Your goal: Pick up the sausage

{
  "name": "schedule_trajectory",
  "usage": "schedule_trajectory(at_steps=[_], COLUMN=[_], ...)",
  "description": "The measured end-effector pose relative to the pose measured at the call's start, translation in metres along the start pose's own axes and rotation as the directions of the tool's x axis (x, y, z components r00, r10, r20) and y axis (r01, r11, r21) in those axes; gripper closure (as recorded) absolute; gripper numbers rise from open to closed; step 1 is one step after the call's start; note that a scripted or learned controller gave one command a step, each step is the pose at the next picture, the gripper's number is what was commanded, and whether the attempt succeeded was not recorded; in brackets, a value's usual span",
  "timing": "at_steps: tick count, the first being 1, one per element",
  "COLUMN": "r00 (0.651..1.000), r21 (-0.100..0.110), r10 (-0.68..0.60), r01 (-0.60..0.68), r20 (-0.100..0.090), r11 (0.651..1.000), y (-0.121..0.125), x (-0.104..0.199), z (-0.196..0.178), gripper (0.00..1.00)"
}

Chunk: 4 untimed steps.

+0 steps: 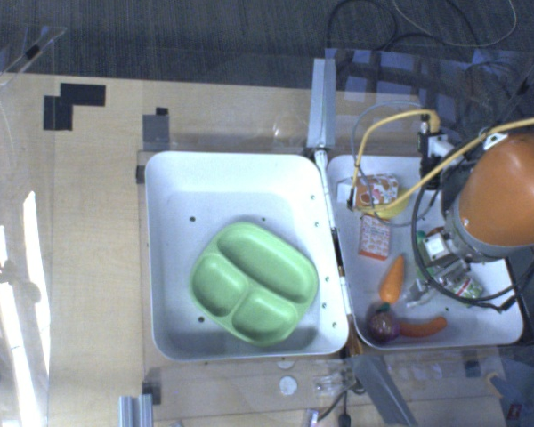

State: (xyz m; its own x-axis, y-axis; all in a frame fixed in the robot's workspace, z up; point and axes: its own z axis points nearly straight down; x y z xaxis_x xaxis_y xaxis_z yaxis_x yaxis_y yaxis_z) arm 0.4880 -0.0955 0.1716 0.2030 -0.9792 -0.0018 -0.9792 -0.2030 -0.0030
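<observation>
The sausage (422, 328) is a reddish-orange link lying flat near the front edge of the right bin (507, 327). Its left end touches a dark purple round vegetable (384, 325). My gripper (427, 283) hangs below the orange wrist band (509, 194), a little above and behind the sausage, between it and an orange carrot (392, 279). Cables and the wrist body hide much of the gripper. Nothing can be seen held in it.
A green divided plate (254, 280) lies in the left bin (173, 238). At the back left of the right bin are a printed snack packet (376, 191) and a red-and-white sachet (373, 236). A yellow cable (383, 127) loops over that bin's back.
</observation>
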Motion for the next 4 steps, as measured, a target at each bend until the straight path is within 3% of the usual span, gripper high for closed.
schedule_trajectory(at_steps=[1,2,3,4], r00=[0.810,0.874,0.821,0.912], r21=[0.003,-0.001,0.008,0.002], r10=[-0.586,-0.485,-0.571,-0.411], r01=[0.586,0.485,0.571,0.411], r20=[-0.002,0.000,-0.009,-0.013], r11=[0.810,0.874,0.821,0.912], y=[-0.008,-0.009,-0.004,-0.009], x=[0.013,-0.009,0.011,0.008], z=[0.017,0.077,0.081,0.081], gripper=[1.00,1.00,1.00,1.00])
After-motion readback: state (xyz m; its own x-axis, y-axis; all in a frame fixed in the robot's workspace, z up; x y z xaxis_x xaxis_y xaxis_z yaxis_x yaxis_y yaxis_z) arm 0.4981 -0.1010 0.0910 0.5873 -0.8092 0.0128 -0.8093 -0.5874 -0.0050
